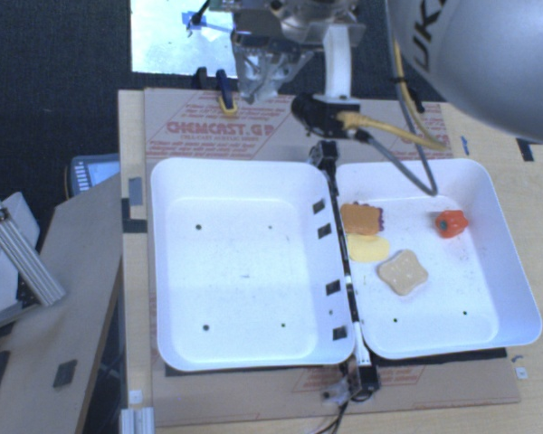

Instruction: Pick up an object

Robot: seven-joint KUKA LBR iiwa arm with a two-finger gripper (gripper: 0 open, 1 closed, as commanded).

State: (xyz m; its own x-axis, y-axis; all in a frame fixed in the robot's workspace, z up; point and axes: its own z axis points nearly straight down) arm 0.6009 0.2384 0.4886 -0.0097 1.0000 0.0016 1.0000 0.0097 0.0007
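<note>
Cardboard (208, 127) behind the bins reads "CHEMCAST. G P".

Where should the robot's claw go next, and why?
Probably toward the right bin and down. The claw sits high above the bench's far edge, past both bins, while the toast-shaped piece, the yellow piece and the orange piece all lie there.

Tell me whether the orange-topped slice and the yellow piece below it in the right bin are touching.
Touching. In the camera view the orange-topped slice sits with its lower edge meeting the yellow piece, no white bin floor showing between them.
</note>
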